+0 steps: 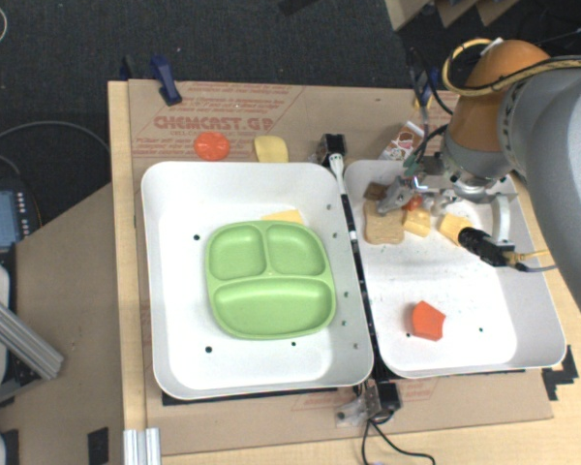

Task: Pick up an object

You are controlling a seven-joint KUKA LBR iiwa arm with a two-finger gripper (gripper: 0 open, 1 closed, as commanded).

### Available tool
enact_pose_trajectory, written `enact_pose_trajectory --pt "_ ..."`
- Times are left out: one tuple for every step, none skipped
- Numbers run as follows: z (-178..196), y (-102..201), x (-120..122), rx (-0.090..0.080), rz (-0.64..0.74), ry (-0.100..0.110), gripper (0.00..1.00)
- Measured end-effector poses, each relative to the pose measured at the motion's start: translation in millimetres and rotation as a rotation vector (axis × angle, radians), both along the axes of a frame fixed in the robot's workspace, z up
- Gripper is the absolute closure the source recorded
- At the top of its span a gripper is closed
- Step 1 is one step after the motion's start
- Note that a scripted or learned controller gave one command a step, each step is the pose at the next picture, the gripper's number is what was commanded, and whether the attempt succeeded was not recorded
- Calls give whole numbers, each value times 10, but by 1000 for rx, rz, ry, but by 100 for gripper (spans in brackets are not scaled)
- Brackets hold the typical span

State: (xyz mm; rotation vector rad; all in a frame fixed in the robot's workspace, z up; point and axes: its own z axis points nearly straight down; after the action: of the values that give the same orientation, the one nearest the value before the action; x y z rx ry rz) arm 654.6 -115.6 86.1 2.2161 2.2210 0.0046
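My gripper (pixel 415 193) is low over the far part of the right bin (pixel 523 332), among a cluster of small items. Right by it lie a tan toast-like piece (pixel 383 228), a small brown piece (pixel 373 192), a pale yellow chunk (pixel 418 223) and another yellow piece (pixel 452 226). A small red bit shows just below the gripper. The view does not show anything held between its tips. An orange block (pixel 426 321) lies alone in the near half of the right bin.
The left bin (pixel 169 260) holds a green divided plate (pixel 268 279) with a yellow slice (pixel 284 216) behind it. On the cardboard beyond the bins lie an orange round piece (pixel 211 145), a yellow piece (pixel 270 149), a blue clip (pixel 165 78) and a small packet (pixel 402 144).
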Motion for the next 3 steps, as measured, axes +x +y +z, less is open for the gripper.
enact_pose_trajectory --pt "126 0 6 -2 0 -5 100" --pt "118 3 3 -2 1 -3 0" --pt "-3 238 133 0 0 0 0"
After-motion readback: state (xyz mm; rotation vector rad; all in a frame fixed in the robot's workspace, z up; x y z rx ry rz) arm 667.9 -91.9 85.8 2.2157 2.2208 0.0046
